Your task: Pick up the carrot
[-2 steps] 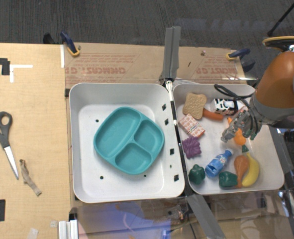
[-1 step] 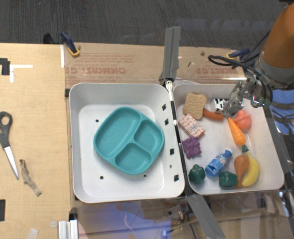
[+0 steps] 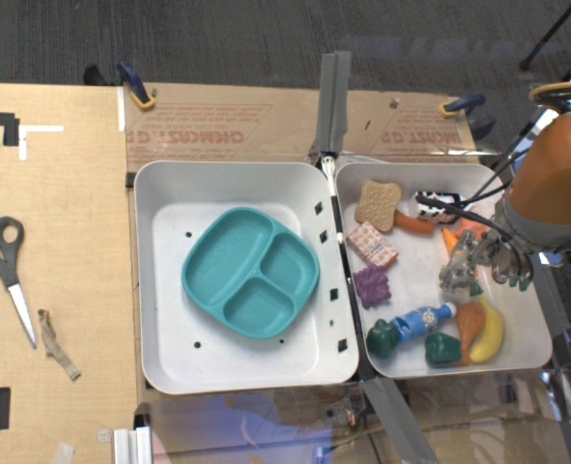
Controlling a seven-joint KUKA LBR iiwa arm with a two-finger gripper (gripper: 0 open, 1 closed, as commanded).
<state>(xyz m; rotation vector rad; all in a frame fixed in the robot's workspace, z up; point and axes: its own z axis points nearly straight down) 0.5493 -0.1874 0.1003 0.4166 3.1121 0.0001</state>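
The carrot [image 3: 470, 323], an orange cone with its tip pointing toward the front edge, lies in the right bin [image 3: 527, 356] near the front right corner. It leans against a yellow banana [image 3: 493, 334]. My gripper [image 3: 464, 267], grey metal on the arm's wrist, hangs over the bin just behind the carrot. Nothing shows between its tips. The arm's orange band [image 3: 554, 177] rises at the right edge.
The right bin also holds toast [image 3: 378, 201], a red-orange sausage [image 3: 415, 224], an orange piece [image 3: 452, 239] by the gripper, a pink wafer [image 3: 372, 246], purple grapes [image 3: 371, 285], a blue bottle [image 3: 421, 321] and green toys [image 3: 442, 349]. A teal divided plate [image 3: 251, 273] lies in the left bin. Scissors [image 3: 5, 264] rest at far left.
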